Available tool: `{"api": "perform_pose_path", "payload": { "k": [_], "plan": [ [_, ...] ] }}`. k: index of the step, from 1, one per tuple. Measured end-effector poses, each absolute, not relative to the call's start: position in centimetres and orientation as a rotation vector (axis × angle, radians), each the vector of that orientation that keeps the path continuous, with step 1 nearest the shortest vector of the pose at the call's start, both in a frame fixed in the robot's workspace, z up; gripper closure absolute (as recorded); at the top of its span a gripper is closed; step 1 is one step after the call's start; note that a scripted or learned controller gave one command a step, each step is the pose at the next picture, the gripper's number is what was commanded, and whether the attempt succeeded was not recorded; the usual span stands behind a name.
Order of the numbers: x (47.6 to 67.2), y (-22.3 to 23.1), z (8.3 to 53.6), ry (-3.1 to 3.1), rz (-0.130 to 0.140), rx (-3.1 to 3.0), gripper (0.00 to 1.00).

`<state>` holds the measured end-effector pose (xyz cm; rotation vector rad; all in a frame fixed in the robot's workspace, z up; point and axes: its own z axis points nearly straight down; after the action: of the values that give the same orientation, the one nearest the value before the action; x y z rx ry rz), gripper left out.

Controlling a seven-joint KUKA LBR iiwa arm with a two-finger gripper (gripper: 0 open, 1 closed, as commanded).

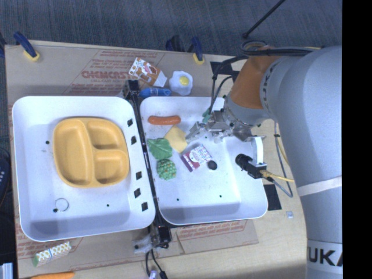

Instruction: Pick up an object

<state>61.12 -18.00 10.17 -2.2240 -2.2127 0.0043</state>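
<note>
The gripper [196, 130] is seen low over the right bin [232, 205], toward its twelve o'clock side; whether it is wide or narrow cannot be told. Just beside it, at nine o'clock, a pale yellow wedge [176, 138] lies on the bin floor. A smooth, glossy sausage [164, 120] lies at ten o'clock, a printed packet [197, 156] at six o'clock. A flat green leaf [160, 148] and a bumpy green ball [166, 169] lie toward seven o'clock. A moulded yellow tray [90, 151] with compartments sits in the left bin [29, 214].
</note>
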Motion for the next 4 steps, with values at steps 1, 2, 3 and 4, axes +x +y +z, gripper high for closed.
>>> {"api": "perform_pose_path", "payload": {
  "k": [1, 2, 3, 4],
  "plan": [
    [65.7, -10.1, 9.2, -2.264, 0.0, -2.173, 0.0],
    [65.7, -10.2, 10.2, -2.267, 0.004, -2.168, 1.0],
    [65.7, -10.2, 10.2, -2.268, 0.004, -2.167, 0.0],
    [60.1, -12.7, 9.3, -2.317, -0.007, -2.126, 0.0]
  ]
}}
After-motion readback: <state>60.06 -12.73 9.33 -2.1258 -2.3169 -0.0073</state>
